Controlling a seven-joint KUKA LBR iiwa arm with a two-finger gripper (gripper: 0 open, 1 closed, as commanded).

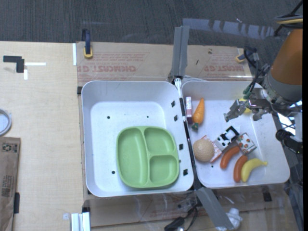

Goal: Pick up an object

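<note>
Tool (239,110): over right bin (278,177), upper middle; finger spread too blurred to tell, nothing seen between.
Arm (288,66): enters from right, wrist above bin's far right corner.
Carrot (198,110): left of tool, near divider; long axis runs roughly up-down in view, tip toward far wall.
Checkered block (226,137): just below tool in view, nearest candidate; lies toward near wall, slightly left.
Sausages (230,157): two, beside block, long axes slanted, near-left to far-right.
Banana (252,167): near right corner, touching one sausage, farthest from tool among the cluster.
Ball (203,149): tan, round, against divider, down-left of tool.
Plate (147,156): green, three-part, in left bin (96,129), well apart from tool.
Stage: judged as approach, nothing lifted yet.
Key relation: likely target, the block, sits toward near wall from tool; short pull toward viewer and descent needed.
Risk: crowded cluster; fingers may nudge sausage or dotted box (246,143) instead.
</note>
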